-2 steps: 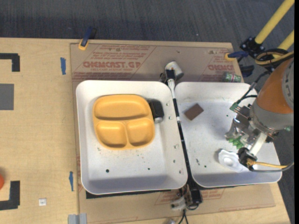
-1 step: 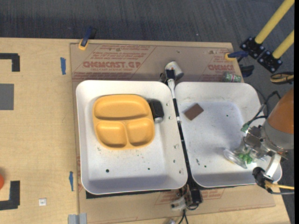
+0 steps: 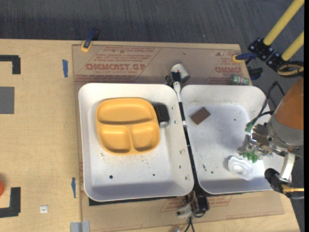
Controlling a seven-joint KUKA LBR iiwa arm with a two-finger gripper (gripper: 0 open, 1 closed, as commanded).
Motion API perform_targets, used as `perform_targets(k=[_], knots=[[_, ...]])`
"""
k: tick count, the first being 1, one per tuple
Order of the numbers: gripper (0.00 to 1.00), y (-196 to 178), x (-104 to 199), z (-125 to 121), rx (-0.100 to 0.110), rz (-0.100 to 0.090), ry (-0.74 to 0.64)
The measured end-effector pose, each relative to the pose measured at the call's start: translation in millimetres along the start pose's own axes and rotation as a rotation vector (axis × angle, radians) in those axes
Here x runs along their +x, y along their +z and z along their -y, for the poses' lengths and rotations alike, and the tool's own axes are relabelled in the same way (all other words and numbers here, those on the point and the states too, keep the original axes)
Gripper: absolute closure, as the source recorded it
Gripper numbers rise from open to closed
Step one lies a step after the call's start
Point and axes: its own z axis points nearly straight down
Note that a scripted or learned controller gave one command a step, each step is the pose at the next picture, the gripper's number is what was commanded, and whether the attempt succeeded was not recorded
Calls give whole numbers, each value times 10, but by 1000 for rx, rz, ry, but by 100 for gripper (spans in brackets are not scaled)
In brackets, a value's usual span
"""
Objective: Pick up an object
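Dark blue-grey carpet fills the background beyond your counter, a pale wood surface with black tape marks along its left side. On it lies a brown cardboard sheet with red print, held by a yellow clamp at its far left corner, and the two white bins sit side by side on that sheet.

Your left bin holds a yellow divided tray, with one wide compartment at the far side and two smaller ones nearer you. A small black object lies touching the tray's right edge, close to the wall between the bins.

Your right bin holds a small brown square piece lying flat near its far left part, well apart from the arm. Near the bin's right front lies a white crumpled-looking object; what it is you cannot tell.

Your arm reaches in from the right, its orange band above the wrist. The claw is low over the right bin, just above and beside the white object, with some green showing at its tip. Whether its fingers are apart or together you cannot tell, and nothing can be seen held between them.

Yellow poles with black fittings stand beyond the counter's far right corner.
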Motion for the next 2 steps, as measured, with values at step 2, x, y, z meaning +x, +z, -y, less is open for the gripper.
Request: perform_targets(k=[2], knots=[[100,-10,164,65,0,0,319]])
